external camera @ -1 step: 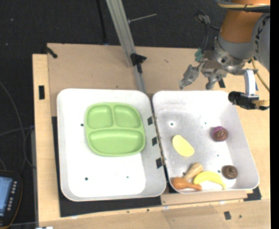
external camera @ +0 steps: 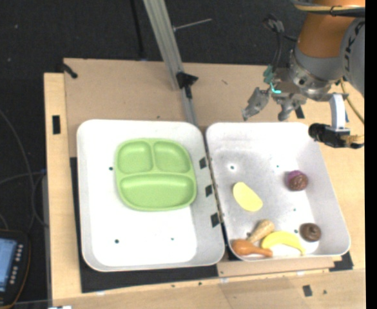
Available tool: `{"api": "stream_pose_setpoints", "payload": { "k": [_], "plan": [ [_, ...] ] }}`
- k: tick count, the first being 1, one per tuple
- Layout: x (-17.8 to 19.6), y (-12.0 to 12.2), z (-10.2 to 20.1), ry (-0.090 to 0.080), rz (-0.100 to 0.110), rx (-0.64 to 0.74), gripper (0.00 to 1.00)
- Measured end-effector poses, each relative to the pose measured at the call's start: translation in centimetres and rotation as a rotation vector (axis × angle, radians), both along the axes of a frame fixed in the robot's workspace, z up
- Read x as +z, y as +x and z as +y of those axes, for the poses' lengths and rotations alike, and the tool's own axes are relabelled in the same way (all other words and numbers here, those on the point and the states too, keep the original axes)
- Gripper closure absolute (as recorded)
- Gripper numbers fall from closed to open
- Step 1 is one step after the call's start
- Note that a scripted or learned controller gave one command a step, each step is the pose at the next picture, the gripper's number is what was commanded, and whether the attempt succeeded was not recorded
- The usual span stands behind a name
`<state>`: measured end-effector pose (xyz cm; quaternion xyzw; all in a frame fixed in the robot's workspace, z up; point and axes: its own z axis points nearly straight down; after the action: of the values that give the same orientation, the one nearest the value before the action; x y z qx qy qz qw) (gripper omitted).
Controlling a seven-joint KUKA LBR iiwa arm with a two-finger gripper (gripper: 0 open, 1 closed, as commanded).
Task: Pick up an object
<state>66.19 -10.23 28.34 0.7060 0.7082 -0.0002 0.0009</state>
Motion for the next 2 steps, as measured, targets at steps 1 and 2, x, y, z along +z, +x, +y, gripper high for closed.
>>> {"api": "stream_pose_setpoints", "payload": {
  "k": [1, 2],
  "plan": [
    [-4.4, -0.5, 0.4, 0.0, 0.004, -0.003, 0.0],
    [-10.7, -0.1, 0.4, 0.0, 0.006, -0.004, 0.0]
  ]
}}
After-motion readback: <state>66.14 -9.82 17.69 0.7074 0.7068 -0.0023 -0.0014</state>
